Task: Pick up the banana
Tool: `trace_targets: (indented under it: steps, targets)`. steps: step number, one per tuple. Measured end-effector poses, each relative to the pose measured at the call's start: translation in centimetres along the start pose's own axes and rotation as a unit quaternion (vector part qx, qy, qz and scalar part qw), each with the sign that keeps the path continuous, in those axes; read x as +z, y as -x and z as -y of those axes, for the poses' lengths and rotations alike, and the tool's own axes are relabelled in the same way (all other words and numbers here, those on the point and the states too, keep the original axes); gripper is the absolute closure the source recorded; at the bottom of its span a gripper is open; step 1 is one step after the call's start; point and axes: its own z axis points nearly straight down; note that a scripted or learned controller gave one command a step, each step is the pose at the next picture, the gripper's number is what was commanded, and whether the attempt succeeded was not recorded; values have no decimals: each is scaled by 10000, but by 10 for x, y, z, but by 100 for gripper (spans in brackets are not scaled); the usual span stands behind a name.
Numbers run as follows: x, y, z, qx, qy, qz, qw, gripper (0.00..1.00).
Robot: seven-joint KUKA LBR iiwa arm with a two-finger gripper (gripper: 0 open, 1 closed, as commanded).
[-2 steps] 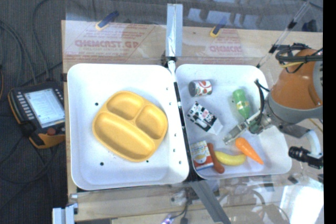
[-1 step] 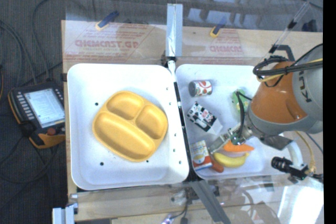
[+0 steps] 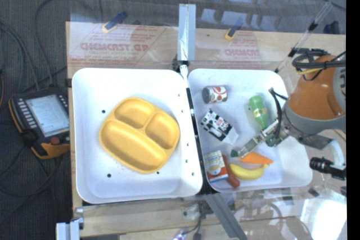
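2 white bins sit side by side on the bench, and the arm (image 3: 315,95) comes in from 3 o'clock over the right bin (image 3: 292,177), its orange band partly cut off at the frame's edge. The gripper (image 3: 247,149) hangs low over that bin's 5 o'clock area, dark and thin against the white. It is too small and blurred from here for me to tell how the jaws stand, or whether anything is between them.

The banana (image 3: 247,171) lies near the front edge of the right bin, at about 6 o'clock, just under the gripper's tip. An orange carrot-like piece (image 3: 257,159) lies just behind the banana, seemingly touching its upper edge, and sits between it and the gripper. At the banana's 9 o'clock, close beside it, stands a small carton (image 3: 215,166) with a red end; its label is unreadable.

Farther back, a green bottle (image 3: 259,111) lies at 1 o'clock in the bin, partly crossed by a cable from the wrist. A red and white can (image 3: 215,94) lies on its side at 11 o'clock, and a black and white patterned box (image 3: 216,125) rests near the dividing wall at 9 o'clock.

The left bin (image 3: 90,177) holds 1 yellow divided plate (image 3: 139,134) with 3 compartments, well apart from the gripper.
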Motion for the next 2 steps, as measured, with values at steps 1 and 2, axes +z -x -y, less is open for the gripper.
trace_targets:
  steps: [1,2]
  targets:
    - [4,-50,-4,55,-11,0,10000,0]
    - [20,69,-79,-79,7,-8,10000,0]
